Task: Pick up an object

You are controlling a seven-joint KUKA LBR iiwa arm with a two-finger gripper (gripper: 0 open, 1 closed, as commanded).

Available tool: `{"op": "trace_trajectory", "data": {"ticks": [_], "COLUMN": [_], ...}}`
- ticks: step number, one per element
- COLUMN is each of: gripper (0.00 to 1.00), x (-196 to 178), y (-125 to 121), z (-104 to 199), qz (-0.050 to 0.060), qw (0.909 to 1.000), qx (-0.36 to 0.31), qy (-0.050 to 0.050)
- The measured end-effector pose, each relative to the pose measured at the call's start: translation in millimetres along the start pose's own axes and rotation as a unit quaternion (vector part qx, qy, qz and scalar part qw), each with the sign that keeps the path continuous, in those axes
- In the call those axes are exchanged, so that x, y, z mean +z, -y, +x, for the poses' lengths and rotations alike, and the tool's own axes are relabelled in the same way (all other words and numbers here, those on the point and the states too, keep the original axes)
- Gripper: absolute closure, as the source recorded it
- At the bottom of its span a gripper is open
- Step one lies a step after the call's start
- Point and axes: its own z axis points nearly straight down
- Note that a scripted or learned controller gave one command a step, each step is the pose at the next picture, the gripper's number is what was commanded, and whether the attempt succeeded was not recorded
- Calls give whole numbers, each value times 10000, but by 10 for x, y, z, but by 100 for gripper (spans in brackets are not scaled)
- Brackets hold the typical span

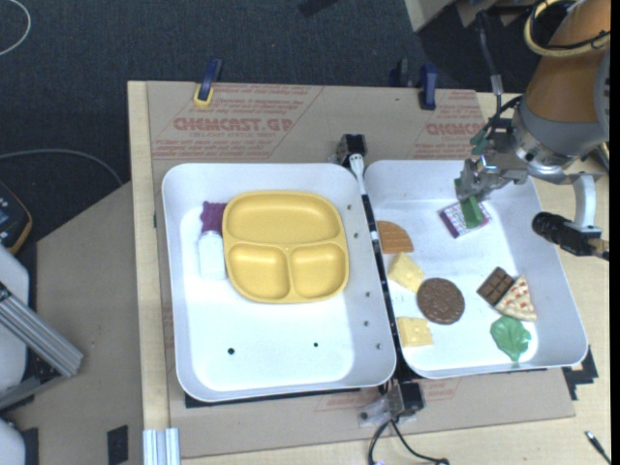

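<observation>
Right now my gripper [474, 190] hangs just above the small packet [464, 217].
It lies right below my tip, tilted; I cannot tell how my gripper is set.

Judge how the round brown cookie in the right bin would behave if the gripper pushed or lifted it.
The cookie looks like a flat, stiff disc, so it would probably slide rather than roll or tip. It lies low on the right bin floor, which may make it hard to get under. It touches a yellow piece, which would likely shift too.
</observation>
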Motion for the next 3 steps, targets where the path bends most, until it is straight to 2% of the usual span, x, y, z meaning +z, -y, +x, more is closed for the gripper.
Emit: {"op": "trace_trajectory", "data": {"ticks": [1,2,3], "gripper": [100,100,100], "x": [-129,-37,-183], "y": [-10,104,246], "z": [0,468,992], "qz": [19,63,60], "qw": [10000,10000,10000], "qx": [-1,-13,-21], "qy": [-5,-21,-26]}}
